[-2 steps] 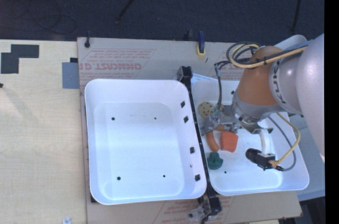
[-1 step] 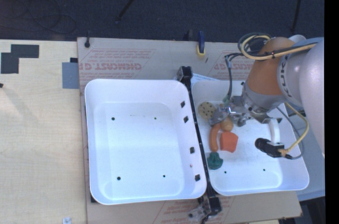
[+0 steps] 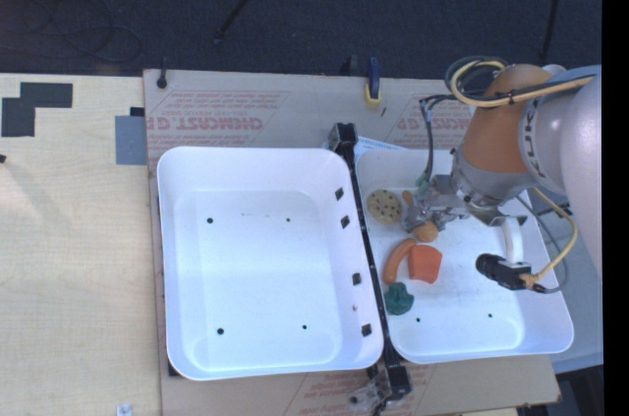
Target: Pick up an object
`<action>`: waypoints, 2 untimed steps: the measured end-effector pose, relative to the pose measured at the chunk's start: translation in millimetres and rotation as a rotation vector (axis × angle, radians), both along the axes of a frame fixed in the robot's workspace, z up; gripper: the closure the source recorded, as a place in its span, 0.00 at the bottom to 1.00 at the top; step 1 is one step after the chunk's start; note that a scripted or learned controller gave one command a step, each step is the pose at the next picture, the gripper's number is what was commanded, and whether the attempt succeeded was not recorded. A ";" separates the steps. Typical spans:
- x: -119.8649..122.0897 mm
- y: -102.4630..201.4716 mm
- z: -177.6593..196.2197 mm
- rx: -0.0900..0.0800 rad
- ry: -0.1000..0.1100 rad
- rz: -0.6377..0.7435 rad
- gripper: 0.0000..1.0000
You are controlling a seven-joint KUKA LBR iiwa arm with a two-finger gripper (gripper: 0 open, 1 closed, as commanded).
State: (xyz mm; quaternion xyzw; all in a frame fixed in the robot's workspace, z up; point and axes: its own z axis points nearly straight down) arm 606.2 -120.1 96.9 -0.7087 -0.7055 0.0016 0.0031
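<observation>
My gripper point(image 3: 427, 215) is down inside the right bin point(image 3: 491, 330), near its back left part. A small orange ball point(image 3: 426, 231) lies right under the gripper's tip, touching or nearly touching it. Left of the gripper rests a tan round disc with holes point(image 3: 384, 205). In front of the gripper lie a curved orange piece point(image 3: 397, 260) and a red-orange block point(image 3: 426, 264), side by side. A dark green object point(image 3: 398, 300) sits by the bin's left wall, nearer the front.
The left bin point(image 3: 187, 208) stands beside the right one, with a black divider strip point(image 3: 356, 227) between them. The arm's grey and orange body point(image 3: 511, 139) hangs over the right bin's back right corner. Bare white floor shows in the right bin's front right.
</observation>
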 end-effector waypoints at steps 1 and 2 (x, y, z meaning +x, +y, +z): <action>-19.8 53.7 96.6 0.000 -0.012 0.010 1.00; -109.8 105.2 89.8 0.002 0.005 0.007 1.00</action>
